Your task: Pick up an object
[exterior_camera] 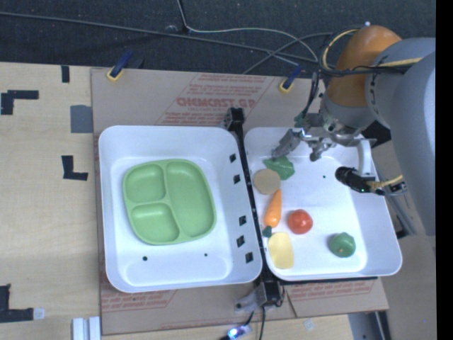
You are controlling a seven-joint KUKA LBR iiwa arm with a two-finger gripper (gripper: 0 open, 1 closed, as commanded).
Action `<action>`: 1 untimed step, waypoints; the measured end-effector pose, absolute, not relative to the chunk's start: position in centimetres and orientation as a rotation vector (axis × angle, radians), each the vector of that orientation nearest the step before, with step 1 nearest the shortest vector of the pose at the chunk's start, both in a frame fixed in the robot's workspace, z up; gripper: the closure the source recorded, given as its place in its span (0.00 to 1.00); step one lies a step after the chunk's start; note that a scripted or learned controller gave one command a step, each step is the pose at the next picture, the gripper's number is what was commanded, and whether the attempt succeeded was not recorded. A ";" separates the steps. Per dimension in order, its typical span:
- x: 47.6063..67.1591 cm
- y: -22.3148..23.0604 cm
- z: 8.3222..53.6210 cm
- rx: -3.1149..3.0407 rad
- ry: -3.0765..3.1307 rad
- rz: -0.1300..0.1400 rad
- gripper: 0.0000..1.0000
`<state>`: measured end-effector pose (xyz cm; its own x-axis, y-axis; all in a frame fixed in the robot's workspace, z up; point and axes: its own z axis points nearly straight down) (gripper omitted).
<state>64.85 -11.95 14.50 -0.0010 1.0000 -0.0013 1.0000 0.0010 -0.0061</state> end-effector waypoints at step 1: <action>64.0 -11.9 9.8 -2.218 -2.220 0.009 0.00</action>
<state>64.00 -11.89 9.82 -0.0011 1.0000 -0.0017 1.0000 0.0011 -0.0062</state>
